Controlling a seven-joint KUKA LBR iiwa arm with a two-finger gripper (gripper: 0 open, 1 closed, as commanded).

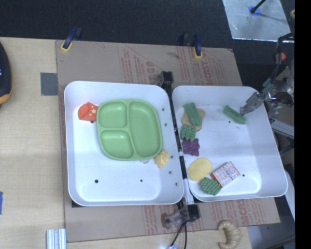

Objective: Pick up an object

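Gripper (pixel 250 104) at right bin's (pixel 259 154) upper-right edge, finger state can't tell, tip just beside the green bar-shaped piece (pixel 234 114), which lies immediately left and slightly below it, long axis running upper-left to lower-right across the bin floor.

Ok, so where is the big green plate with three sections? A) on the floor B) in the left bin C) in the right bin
B: the green plate lies flat in the left bin, beside a red toy, while the right bin holds small toys.
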